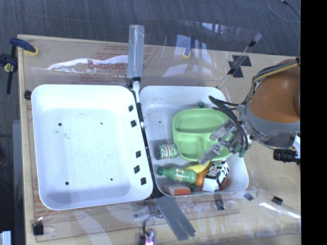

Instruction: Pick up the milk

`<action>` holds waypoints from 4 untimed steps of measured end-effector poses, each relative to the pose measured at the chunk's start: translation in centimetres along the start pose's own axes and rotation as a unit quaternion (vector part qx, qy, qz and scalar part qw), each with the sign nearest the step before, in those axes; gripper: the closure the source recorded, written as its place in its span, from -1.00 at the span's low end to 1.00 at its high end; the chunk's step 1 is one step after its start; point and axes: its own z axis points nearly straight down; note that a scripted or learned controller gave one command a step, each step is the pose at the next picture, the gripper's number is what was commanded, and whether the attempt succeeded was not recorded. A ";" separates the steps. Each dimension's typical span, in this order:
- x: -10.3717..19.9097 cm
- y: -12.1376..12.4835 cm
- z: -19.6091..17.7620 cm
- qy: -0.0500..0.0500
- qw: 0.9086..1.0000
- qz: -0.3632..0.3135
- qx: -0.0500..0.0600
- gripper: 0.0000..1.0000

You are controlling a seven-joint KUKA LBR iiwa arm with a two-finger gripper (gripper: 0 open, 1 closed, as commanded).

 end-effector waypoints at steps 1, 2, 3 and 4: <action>-0.3 0.3 1.4 0.001 0.992 -0.123 0.000 -1.00; 2.5 6.4 -10.9 -0.006 0.999 -0.047 -0.001 -1.00; 2.3 1.7 -22.1 -0.006 0.994 -0.113 -0.001 -1.00; 2.2 1.8 -23.2 -0.009 0.993 -0.115 -0.001 1.00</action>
